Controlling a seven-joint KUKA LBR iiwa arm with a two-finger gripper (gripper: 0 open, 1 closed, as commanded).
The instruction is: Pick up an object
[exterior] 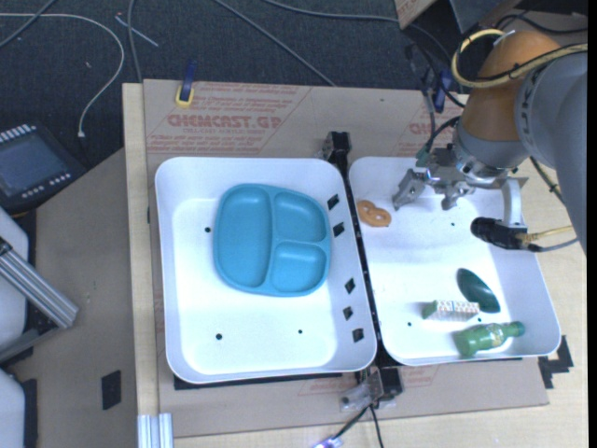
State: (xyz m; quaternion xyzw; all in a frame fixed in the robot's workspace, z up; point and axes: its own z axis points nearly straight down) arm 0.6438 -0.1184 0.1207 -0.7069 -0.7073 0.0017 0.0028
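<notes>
Fig. 1. Bench seen from above at a slant, w/ two shallow white bins side by side on a brown board [261, 119] printed in red.

(a) Left bin [179, 250]: holds a blue plate [270, 239] w/ three compartments, lying flat near the bin's centre, slightly toward the far side.

(b) Right bin [420, 259]: holds four small items. A brown pretzel [374, 214] lies at the far-left part of the floor, near the divider btw. the bins. A dark green oval piece [478, 289] lies toward the right wall. Near the front edge, a green bottle [487, 336] lies on its side; a pale striped packet [451, 310] sits just beside it, to its upper left.

(c) Arm [550, 101]: grey, w/ orange band [499, 68], enters from the right. The gripper [427, 194] hangs over the far part of the right bin, to the right of the pretzel and apart from it. Its fingers [406, 194] stand spread, w/ nothing btw. them; no item is held. The other three items lie well apart from it, toward the front.
</notes>
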